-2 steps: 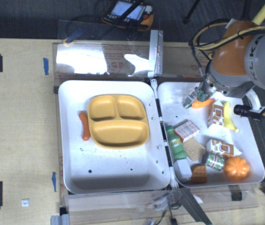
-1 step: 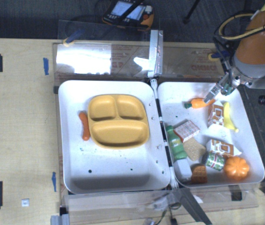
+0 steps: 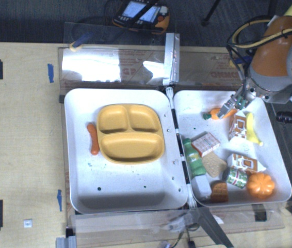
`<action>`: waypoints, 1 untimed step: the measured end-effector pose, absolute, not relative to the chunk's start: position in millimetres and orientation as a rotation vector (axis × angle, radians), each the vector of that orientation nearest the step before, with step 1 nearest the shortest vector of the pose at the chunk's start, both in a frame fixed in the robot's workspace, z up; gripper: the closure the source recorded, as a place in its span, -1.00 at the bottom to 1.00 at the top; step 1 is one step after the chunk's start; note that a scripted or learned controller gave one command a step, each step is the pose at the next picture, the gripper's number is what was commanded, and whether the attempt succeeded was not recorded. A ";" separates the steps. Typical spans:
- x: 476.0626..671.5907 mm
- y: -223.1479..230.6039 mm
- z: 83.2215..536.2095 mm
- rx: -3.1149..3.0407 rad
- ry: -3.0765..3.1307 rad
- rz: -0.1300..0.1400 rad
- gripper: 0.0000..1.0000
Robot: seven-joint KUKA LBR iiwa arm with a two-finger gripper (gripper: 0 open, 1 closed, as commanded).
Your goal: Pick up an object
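The gripper [image 3: 232, 105] hangs at about 1 o'clock in the right bin [image 3: 282, 154], tips just over a small carrot [image 3: 215, 113]; whether it is released or clenched I cannot tell. The carrot looks like light, stiff, smooth toy plastic, likely to slip, so a pinch across its thick orange middle seems best. This bin also holds a banana [image 3: 252, 129], a pumpkin [image 3: 260, 185], a can [image 3: 236, 177] and a green bottle [image 3: 193, 158]. The left bin [image 3: 79, 180] holds a yellow tray [image 3: 130, 133], with a sausage [image 3: 93, 139] at its 9 o'clock.

Dark grey carpet floor [image 3: 43, 9] is running along the top, a handheld control pendant [image 3: 141, 14] lying on it. The pale wooden table [image 3: 17, 154] is showing black and blue tape marks.
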State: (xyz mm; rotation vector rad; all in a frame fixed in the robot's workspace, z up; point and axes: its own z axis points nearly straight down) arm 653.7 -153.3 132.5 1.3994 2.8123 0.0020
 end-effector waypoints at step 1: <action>652.8 -96.8 231.5 1.380 2.815 0.003 1.00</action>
